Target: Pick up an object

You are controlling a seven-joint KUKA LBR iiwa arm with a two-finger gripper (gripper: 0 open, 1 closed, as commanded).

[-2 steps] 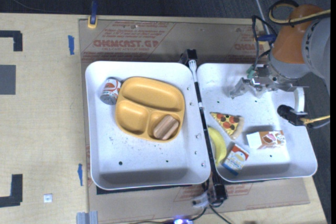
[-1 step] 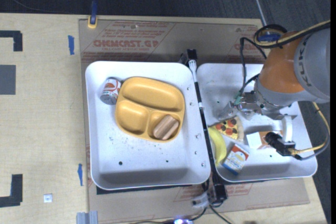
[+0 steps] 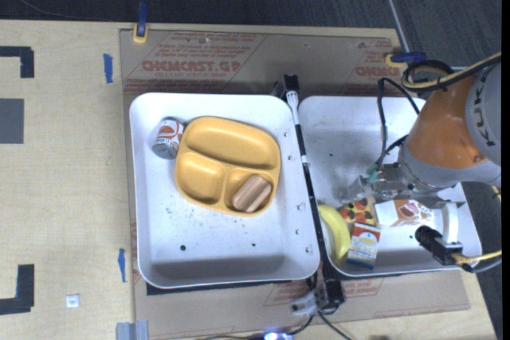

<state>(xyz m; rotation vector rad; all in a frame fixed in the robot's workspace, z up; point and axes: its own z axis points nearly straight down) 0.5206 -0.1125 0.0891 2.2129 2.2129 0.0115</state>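
Note:
My gripper (image 3: 370,185) hangs low over the middle of the right bin (image 3: 343,131), under the orange-banded wrist. Just below it lies a colourful packet (image 3: 359,212), and a white and orange carton (image 3: 408,212) rests to the packet's right. A yellow banana (image 3: 334,231) lies along the bin's left wall. Beside the banana, at the front wall, stands a small red, white and blue box (image 3: 363,245). I see nothing between the gripper and the bin floor that is lifted.
The left bin (image 3: 159,243) holds a yellow divided tray (image 3: 215,151) with a brown bun (image 3: 252,192) in its right compartment. A tipped can (image 3: 166,138) lies at the tray's upper left. A black-clipped divider (image 3: 301,163) runs between the bins.

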